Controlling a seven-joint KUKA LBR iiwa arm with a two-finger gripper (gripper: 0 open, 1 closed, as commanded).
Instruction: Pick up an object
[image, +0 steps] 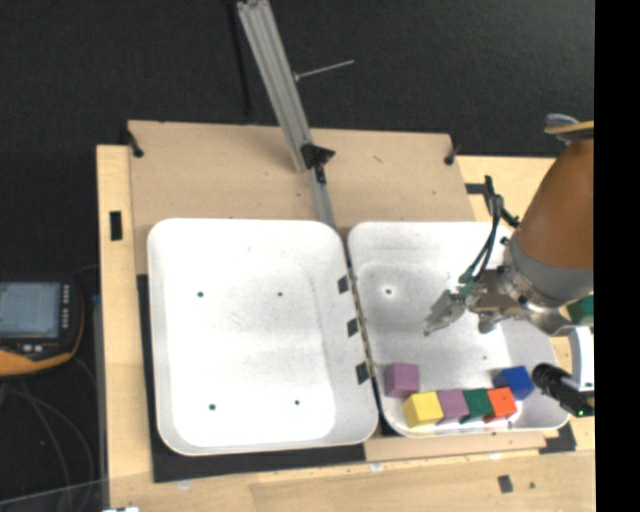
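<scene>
Several small blocks lie along the near edge of the right bin (400, 260): a purple block (402, 378), a yellow block (423, 408), a mauve block (453, 403), a green block (477, 403), an orange block (501, 402) and a blue block (515, 381). My gripper (460, 318) hangs over the middle of the right bin, above and behind the row of blocks. Its fingers are spread open with nothing between them. The grey and orange arm (560, 220) comes in from the right.
The left bin (250, 330) sits beside the right one, and clips (352, 325) join their shared edge. A slanted metal rail (285, 90) rises behind the bins. A small screen device (35, 315) lies off the bench at the left.
</scene>
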